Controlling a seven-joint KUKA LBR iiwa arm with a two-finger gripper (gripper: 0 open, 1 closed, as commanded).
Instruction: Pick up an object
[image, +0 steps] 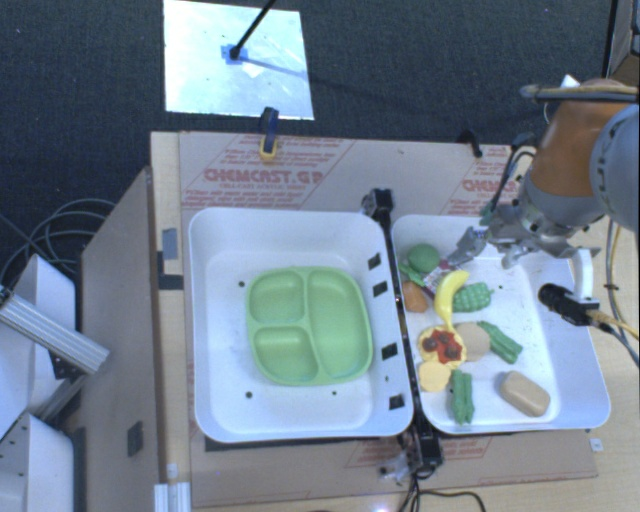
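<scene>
Across the right-hand white bin (590, 390), the gripper (490, 245) hovered with jaws apart and holding nothing, the banana (449, 297) lying just lower-left, its length near-vertical.

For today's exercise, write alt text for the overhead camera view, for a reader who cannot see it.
A grey and orange robot arm's hand hovers over the right bin, which holds toy foods including a banana. The left bin holds a green divided plate.

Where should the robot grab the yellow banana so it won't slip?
Probably across the banana's middle, coming down from above. It lies flat and curved in the right bin, narrow there, though toys crowd both its ends.
</scene>
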